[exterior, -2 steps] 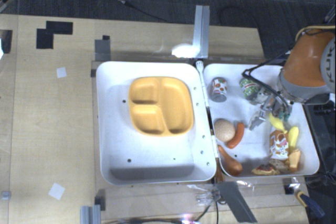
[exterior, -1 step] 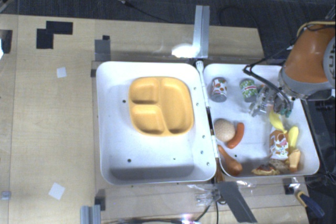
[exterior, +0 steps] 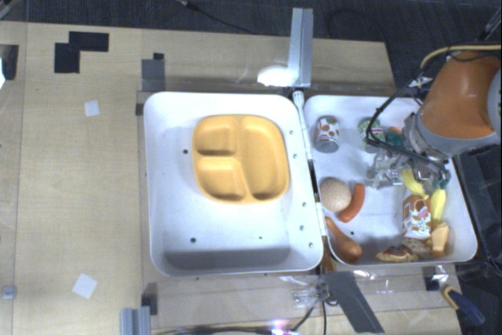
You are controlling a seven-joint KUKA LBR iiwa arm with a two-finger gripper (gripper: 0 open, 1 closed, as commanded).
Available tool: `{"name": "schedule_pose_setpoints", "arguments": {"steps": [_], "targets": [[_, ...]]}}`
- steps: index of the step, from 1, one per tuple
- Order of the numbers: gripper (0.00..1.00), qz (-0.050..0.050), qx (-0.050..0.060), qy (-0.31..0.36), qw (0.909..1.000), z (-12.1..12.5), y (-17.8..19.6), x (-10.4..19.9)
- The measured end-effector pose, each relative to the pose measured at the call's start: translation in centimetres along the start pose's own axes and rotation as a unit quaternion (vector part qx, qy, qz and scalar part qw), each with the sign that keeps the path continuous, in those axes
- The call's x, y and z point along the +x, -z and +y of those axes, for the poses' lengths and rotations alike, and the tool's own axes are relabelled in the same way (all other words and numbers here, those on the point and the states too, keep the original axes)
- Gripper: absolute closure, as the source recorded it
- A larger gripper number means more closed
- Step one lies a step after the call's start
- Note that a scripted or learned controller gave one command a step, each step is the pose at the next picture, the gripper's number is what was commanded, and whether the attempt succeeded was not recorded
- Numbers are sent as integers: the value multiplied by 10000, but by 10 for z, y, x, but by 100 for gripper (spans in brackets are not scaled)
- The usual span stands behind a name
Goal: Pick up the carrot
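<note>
The carrot, a short orange-red stick, lies tilted in the right bin, with its upper end to the right. It touches a beige egg-shaped ball on its left. My gripper hangs over the middle of the right bin, under the orange wrist band. It is a little above and to the right of the carrot, and nothing shows between it and the carrot. Cables and grey metal blur its tip.
The left bin bears a yellow divided plate. In the right bin are a small can, a brown sausage-like piece, a banana, a printed packet, a cheese wedge and a flat pastry.
</note>
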State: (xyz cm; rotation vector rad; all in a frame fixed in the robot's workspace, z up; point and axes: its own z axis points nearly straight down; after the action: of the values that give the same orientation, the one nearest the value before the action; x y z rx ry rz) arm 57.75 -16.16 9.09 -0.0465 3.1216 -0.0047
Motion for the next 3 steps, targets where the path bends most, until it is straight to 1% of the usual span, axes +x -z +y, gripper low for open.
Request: {"name": "schedule_pose_setpoints", "arguments": {"steps": [1, 2, 3], "targets": [[100, -16, 9, 1268, 9919, 11, 2, 53], [100, 10, 0, 3081, 9514, 35, 1, 25], [100, 4, -18, 4267, 9044, 79, 0, -10]]}}
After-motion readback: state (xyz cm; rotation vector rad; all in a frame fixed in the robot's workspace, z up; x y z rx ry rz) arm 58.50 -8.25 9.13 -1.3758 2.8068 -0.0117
